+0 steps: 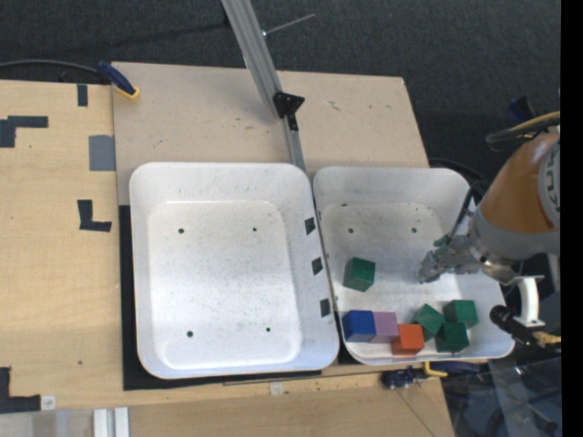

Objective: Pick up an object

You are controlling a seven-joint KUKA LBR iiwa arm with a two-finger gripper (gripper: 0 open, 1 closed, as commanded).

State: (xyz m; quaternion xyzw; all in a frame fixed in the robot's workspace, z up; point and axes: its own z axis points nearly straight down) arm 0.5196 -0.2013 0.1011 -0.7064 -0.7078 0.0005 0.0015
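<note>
The arm (524, 198) reached in from the right, its orange band above the right bin (383, 185). The pincer (440, 264) hung low over the right part of that bin; whether it was open or closed could not be told, and no block was seen in it.

All blocks lay in the right bin. One green block (359, 273) sat alone near the bin's middle, well left of the pincer. Along the near wall stood a blue block (359, 325) touching a purple block (385, 325), with an orange block (409, 338) just beside it. Three more green blocks (451, 324) clustered to the right of these, in the near right corner.

The left bin (219, 267) sat beside the right one on the counter (55, 198).
</note>
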